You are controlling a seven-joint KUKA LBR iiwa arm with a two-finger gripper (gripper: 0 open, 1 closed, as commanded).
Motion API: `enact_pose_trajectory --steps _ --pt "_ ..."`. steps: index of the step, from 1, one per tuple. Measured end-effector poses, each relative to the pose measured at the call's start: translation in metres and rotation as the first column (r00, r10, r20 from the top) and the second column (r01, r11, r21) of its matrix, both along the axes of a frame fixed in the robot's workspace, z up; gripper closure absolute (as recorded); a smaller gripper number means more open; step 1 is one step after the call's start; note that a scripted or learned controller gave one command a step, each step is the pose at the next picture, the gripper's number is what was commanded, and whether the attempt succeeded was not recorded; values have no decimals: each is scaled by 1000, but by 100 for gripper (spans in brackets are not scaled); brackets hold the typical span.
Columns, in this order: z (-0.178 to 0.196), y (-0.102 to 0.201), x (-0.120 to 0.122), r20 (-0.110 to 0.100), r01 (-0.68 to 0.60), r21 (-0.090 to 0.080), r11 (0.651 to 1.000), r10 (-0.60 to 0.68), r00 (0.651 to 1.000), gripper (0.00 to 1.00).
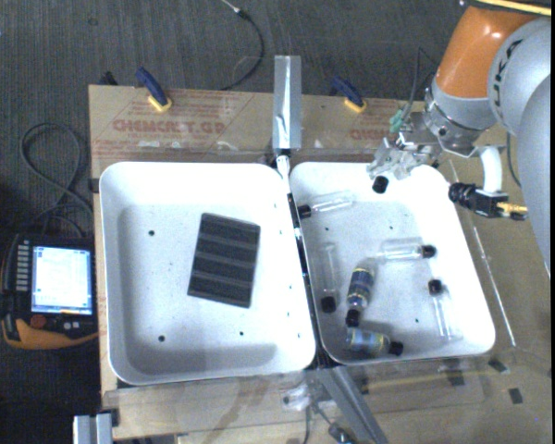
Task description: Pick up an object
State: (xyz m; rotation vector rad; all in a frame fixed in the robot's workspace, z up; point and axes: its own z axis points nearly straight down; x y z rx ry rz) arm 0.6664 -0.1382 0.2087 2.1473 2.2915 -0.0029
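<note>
Camera view puts the gripper over the right bin's far rim, at about one o'clock from that bin's middle; whether it grips anything cannot be told. Just beside it lies a small black cap. Clear vials and a dark bottle are scattered from six to nine o'clock. At nine o'clock, the left bin holds a black ribbed block.
</note>
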Motion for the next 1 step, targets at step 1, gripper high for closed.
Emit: enact_pose_trajectory --steps 1 --pt "13 76 2 -1 50 1 999 -50 999 100"
